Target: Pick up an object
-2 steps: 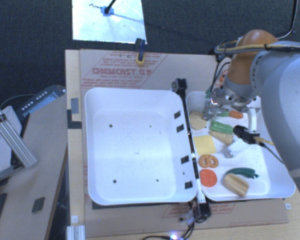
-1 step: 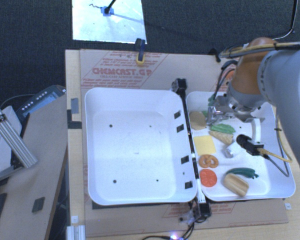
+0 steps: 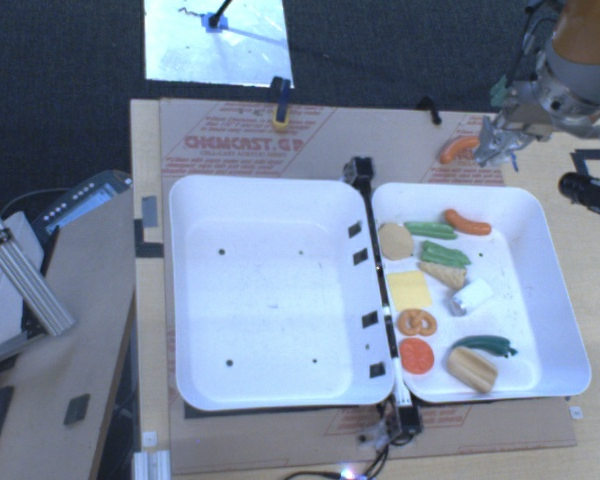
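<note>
A tan bread-roll-shaped toy (image 3: pixel 472 369) lies nearest the viewer, in the front corner of the right-hand shallow white plastic bin (image 3: pixel 555 298). Just behind the roll is a dark green pepper-like piece (image 3: pixel 485 345), and to the roll's left a flat red disc (image 3: pixel 416 356). Beyond the disc, along the bin's left wall, come a small brown pretzel (image 3: pixel 417 322), a yellow square cheese slice (image 3: pixel 409 290) and a round beige biscuit-like piece (image 3: pixel 395 240). Toward the bin's middle lie a small white block (image 3: pixel 471 296), a tan wedge (image 3: pixel 442 274) and two green pod-shaped pieces (image 3: pixel 444 255) (image 3: pixel 430 230). An orange sausage-shaped toy (image 3: pixel 467 223) rests near the bin's far wall. The left-hand white bin (image 3: pixel 270 288) sits against the right bin, joined by a black divider strip.

The two-finger gripper (image 3: pixel 496 148) hangs above the bench behind the right bin's far edge, its fingers clamped on a second orange sausage-shaped piece (image 3: pixel 458 149) that sticks out to their left, lifted clear of the bin.
</note>
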You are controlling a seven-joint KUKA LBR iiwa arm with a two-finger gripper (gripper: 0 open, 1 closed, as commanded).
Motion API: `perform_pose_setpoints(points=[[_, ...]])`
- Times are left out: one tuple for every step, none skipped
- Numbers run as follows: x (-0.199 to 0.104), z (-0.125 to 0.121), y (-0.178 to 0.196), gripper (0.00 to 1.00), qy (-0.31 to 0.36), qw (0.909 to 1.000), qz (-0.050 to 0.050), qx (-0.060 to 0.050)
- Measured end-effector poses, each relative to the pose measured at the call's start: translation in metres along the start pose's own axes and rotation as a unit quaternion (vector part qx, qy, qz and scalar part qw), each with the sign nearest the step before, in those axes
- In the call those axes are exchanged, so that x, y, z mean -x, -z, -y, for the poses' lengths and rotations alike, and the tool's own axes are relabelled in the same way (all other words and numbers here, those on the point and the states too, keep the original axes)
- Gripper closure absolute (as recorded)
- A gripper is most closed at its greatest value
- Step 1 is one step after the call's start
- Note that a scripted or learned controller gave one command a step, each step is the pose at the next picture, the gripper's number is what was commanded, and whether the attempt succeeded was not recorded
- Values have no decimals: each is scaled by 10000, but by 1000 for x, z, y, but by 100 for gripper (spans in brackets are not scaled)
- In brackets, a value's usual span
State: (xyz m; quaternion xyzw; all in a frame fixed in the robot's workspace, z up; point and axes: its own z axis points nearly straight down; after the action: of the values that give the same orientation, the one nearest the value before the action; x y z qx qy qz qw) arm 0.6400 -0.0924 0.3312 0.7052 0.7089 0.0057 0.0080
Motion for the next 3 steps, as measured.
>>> perform_pose_setpoints(points=[[-9, -31, 37, 100, 8, 10000, -10, -47], [48, -13, -92, 100, -47, 9999, -15, -145], [106, -24, -178, 100, -39, 9999, -10, -105]])
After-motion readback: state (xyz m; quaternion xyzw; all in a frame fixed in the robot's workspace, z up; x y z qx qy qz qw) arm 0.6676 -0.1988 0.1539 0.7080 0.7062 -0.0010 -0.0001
